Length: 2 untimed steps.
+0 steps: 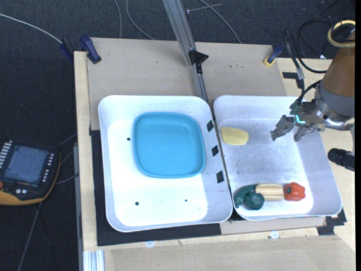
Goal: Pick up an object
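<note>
The right bin [265, 157] holds a pale yellow lump [234, 136] near its left wall. Along its front edge lie a dark green round piece [249, 199], a tan cylinder [269, 192] and a red tomato-like piece [294, 191]. My gripper [290, 130] hangs over the upper right part of this bin, fingers spread and open, with nothing between them. It is well to the right of the yellow lump and above the front-row objects.
The left bin [113, 151] carries a blue square plate [169, 144]. A metal pole [181, 24] slants down to the gap between the bins. Blue clamps [89, 48] sit at the bench's back corners. A handheld pendant [25, 170] lies on the floor at left.
</note>
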Available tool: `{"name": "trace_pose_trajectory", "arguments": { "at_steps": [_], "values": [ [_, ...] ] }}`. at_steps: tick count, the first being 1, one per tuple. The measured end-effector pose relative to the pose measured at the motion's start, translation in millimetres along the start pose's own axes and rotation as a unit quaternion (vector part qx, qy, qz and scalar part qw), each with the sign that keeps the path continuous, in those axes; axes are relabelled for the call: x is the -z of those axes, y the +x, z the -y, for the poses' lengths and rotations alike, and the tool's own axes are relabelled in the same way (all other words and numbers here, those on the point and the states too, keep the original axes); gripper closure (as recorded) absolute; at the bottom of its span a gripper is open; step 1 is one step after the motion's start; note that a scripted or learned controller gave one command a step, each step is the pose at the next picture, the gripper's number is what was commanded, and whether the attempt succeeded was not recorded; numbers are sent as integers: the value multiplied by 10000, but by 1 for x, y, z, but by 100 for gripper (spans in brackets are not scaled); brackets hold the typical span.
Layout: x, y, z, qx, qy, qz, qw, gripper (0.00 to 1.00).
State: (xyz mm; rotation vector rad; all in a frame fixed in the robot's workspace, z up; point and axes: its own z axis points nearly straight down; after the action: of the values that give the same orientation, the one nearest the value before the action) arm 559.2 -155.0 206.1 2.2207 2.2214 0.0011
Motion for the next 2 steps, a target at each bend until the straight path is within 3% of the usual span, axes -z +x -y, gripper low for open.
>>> {"name": "trace_pose_trajectory", "arguments": {
  "at_steps": [1, 2],
  "values": [
    [0, 0, 0, 0, 1, 0, 10000, 0],
    [-62, -2, 4, -2, 28, -4, 10000, 0]
  ]
}}
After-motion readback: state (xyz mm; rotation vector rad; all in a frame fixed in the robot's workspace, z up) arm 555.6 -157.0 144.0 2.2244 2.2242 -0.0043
